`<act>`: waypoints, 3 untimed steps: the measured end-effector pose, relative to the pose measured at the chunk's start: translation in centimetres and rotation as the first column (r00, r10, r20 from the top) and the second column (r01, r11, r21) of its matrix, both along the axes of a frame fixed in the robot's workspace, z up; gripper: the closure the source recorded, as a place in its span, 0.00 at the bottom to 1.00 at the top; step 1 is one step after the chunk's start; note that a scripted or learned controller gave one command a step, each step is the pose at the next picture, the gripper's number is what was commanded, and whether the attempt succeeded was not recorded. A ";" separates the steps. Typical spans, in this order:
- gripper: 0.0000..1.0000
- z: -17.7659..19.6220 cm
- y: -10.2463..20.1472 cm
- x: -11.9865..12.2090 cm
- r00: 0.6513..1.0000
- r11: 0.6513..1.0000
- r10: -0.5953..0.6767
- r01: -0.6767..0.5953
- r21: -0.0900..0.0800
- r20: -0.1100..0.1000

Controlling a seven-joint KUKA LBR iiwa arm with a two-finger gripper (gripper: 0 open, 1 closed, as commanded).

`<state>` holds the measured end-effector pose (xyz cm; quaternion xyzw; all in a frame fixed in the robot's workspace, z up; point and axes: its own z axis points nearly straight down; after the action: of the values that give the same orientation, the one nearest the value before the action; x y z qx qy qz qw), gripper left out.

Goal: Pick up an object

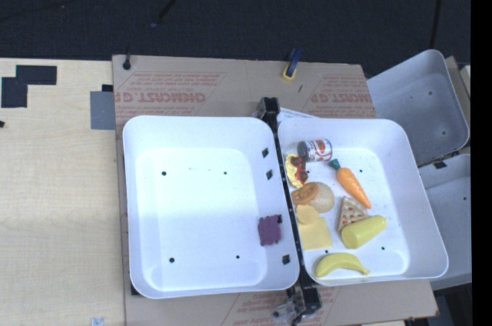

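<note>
Pincer state: can't tell. Left bin has 1 purple block near its right wall; right bin has approx. 8 items: 1 can, 1 carrot, 1 banana, 1 bun, 1 wedge, 1 yellow slab. Small yellow-red jumble by the divider is hard to make out, all on the tabletop.

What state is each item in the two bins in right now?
purple block: alone in left bin, by the divider
can: on its side, right bin
carrot: lying flat, leafy end toward the can
banana: lying flat near the front wall
bread roll: resting against the cheese slice
yellow pepper: on its side, touching the pizza slice
</note>
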<state>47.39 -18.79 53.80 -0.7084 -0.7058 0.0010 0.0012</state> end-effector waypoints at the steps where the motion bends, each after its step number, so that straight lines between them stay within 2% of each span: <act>1: 1.00 -0.1 -2.6 0.2 1.000 1.000 0.003 -0.003 -0.001 0.001; 3: 1.00 -0.1 -2.5 0.2 1.000 1.000 0.006 -0.006 0.000 0.001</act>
<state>47.62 -21.25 53.75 -0.7063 -0.7079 0.0008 0.0010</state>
